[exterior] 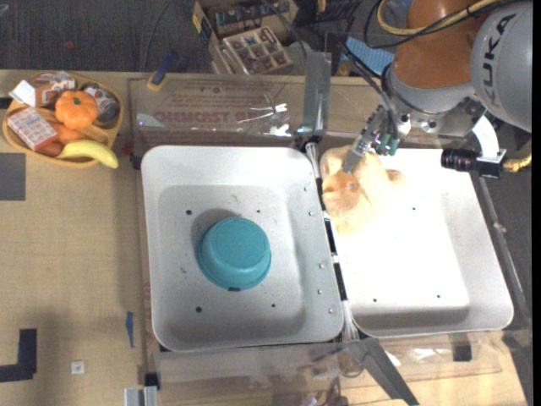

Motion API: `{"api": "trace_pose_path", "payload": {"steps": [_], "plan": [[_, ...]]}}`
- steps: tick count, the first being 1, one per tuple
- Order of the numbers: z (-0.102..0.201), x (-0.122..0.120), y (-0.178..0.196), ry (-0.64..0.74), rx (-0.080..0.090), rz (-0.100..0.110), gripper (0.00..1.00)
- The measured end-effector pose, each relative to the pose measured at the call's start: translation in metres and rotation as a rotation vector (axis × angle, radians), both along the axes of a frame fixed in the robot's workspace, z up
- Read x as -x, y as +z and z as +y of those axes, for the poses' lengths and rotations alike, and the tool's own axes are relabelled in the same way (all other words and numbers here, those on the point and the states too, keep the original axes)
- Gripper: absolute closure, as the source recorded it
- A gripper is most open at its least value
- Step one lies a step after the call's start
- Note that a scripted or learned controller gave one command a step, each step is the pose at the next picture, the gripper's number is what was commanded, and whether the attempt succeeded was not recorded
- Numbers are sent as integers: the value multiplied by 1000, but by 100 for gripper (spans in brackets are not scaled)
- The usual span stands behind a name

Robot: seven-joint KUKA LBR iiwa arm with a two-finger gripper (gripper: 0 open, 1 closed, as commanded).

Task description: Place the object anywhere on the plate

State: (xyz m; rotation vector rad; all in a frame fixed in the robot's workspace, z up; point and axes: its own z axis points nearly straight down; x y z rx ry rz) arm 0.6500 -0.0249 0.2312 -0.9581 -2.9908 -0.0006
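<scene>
Seen from above at a slant, two shallow white bins sat side by side on the bench. The left bin (169,184) held a teal plate (235,253), set near its middle and turned upside down like a shallow dome. The right bin (439,260) held a pale, orange-tinted soft object (347,194), blurred in the picture, lying against that bin's upper-left corner, just beside the wall shared with the left bin and well apart from the plate. My arm (448,49) reached in from the right, its orange band above the wrist. My claw (365,149) hung over the upper-left corner of the right bin, right at the top edge of the soft object; I could not tell whether it was apart or together, nor whether it touched the object. On the bench at far left stood a basket (17,129) of toy fruit with a banana (89,151) on its front rim.
</scene>
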Motion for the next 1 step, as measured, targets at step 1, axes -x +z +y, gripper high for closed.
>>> {"api": "trace_pose_path", "payload": {"steps": [1], "plan": [[47,18,5,397,-1,-1,100]]}}
